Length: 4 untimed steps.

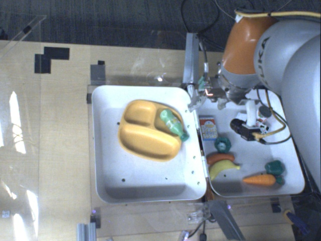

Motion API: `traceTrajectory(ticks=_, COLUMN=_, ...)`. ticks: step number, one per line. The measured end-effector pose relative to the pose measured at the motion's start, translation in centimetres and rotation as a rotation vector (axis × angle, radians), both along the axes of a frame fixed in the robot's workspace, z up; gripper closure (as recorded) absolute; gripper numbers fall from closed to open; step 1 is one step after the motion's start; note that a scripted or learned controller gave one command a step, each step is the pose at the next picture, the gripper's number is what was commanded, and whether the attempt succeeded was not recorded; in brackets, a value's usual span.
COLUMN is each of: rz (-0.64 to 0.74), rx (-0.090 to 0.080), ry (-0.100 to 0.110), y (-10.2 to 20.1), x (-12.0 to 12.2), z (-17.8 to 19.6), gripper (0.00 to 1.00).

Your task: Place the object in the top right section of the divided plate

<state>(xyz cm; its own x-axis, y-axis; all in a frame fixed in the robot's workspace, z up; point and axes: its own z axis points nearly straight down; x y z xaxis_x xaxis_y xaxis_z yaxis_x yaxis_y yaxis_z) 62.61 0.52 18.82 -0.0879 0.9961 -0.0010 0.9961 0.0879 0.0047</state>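
Observation:
A yellow divided plate [145,134] lies in the left white bin [108,174]. A green bottle-shaped object [173,123] rests tilted in the plate's top right section, its lower end reaching the plate's right rim. My gripper [196,100] hangs over the wall between the two bins, just up and to the right of the green object and apart from it. Nothing shows in its grasp.
The right bin [296,182] holds a small printed box [208,127], a teal ring [222,144], a red-orange piece [219,158], a yellow banana [224,169], a carrot [259,180] and a dark green item [275,167]. The arm's bulk covers the upper right.

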Motion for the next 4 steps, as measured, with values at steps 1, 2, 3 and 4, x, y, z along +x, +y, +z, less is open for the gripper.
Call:
traceTrajectory(ticks=1, rz=-0.203, rx=0.001, ry=-0.001, y=-0.3, x=4.4, z=8.5, gripper=0.00)
traceTrajectory(ticks=2, rz=-0.459, rx=0.001, ry=0.002, y=-2.2, x=4.3, z=9.2, gripper=0.00)
traceTrajectory(ticks=3, rz=-0.620, rx=0.002, ry=0.001, y=-4.0, x=4.3, z=11.9, gripper=0.00)
traceTrajectory(ticks=4, rz=-0.999, rx=0.003, ry=0.002, y=-6.2, x=4.3, z=9.9, gripper=0.00)
